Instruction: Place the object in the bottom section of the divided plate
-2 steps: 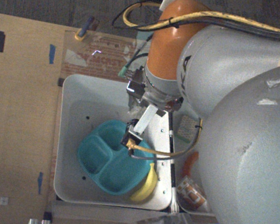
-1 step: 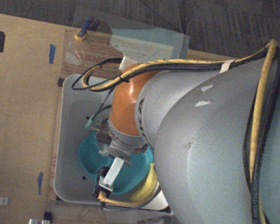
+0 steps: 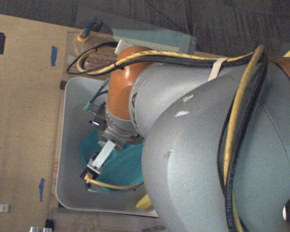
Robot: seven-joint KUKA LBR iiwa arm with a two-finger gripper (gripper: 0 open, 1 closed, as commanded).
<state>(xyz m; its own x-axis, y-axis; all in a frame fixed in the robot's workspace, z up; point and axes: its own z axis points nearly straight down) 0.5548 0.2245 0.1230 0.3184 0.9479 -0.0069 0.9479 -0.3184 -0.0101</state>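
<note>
A teal divided plate (image 3: 126,164) lies in the white bin (image 3: 71,144), and the arm covers most of it, so its sections cannot be made out. My gripper (image 3: 113,135) hangs below the orange wrist band, directly over the plate's left part. A small yellow object (image 3: 144,201) peeks out from under the arm beside the plate's lower edge, near the bin's front wall. Its shape is largely hidden. Nothing can be seen between the fingers.
The grey arm (image 3: 210,151) fills the right and middle of the view and hides the second bin. Bare wooden bench (image 3: 12,118) with blue tape marks (image 3: 53,56) and black corner marks lies left of the bin. Cables loop over the bin's far edge.
</note>
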